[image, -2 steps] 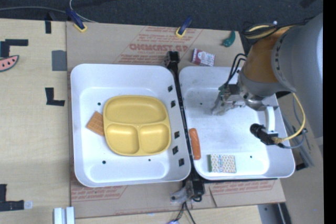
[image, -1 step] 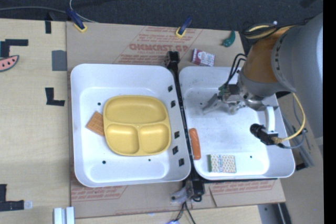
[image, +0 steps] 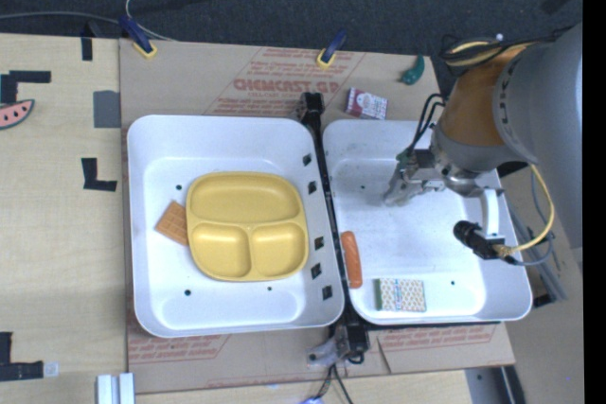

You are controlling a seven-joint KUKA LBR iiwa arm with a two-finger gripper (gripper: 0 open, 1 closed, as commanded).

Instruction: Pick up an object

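Observation:
My gripper (image: 401, 184) hangs low over the upper middle of the right bin (image: 492, 298), above bare white floor with nothing seen in its grasp. An orange carrot-like piece (image: 351, 258) lies along that bin's left wall, below and left of the gripper. A small patterned rectangular pad (image: 401, 294) rests near the front wall. In the left bin (image: 151, 156) a yellow divided plate (image: 248, 224) lies flat, and a tan square piece (image: 172, 222) pokes out from under its left edge.
A black divider with clips (image: 318, 203) runs between the bins. Behind the right bin lie a small red-and-white packet (image: 365, 103) and a green clip (image: 412, 69). The arm's orange band (image: 473, 109) and a black cable (image: 483, 237) overhang the right bin's right side.

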